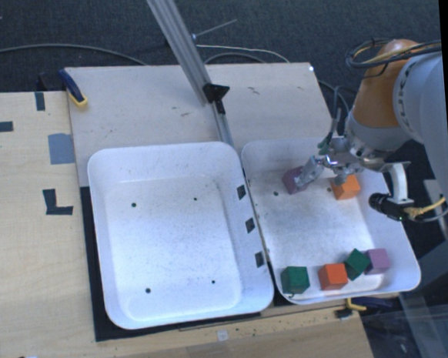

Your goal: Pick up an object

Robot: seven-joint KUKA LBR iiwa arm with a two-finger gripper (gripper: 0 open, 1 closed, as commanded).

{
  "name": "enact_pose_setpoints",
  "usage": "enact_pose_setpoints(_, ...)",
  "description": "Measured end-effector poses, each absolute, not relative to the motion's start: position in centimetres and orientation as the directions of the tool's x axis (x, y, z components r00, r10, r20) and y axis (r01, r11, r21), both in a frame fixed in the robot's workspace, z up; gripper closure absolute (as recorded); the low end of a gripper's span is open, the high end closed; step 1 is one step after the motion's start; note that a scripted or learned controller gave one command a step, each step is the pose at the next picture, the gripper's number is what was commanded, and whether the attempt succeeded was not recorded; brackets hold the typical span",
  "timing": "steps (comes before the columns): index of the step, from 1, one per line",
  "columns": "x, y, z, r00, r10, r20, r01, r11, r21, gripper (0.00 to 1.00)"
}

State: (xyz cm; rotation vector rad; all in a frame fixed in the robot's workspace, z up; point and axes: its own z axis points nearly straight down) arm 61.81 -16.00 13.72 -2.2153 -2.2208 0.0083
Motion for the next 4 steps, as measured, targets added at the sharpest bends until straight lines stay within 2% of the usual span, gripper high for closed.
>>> enact_pose_setpoints(1, 68.1, -12.5, 8.8, -0.004, 1.000, 0.001, 1.000, 0.004, -0.011, 0.00)
enact_pose_setpoints(2, 65.3, -10.1, 9.2, -0.003, 1.000, 0.000, 1.000, 0.003, -0.003, 0.00)
enact_pose_setpoints(3, 65.0, -5.4, 19.8, -0.005, 1.000, 0.001, 1.000, 0.005, 0.007, 0.00)
enact_pose_setpoints(4, 67.8, -9.5, 8.8, 0.000, 1.000, -0.006, 1.000, 0.000, -0.015, 0.00)
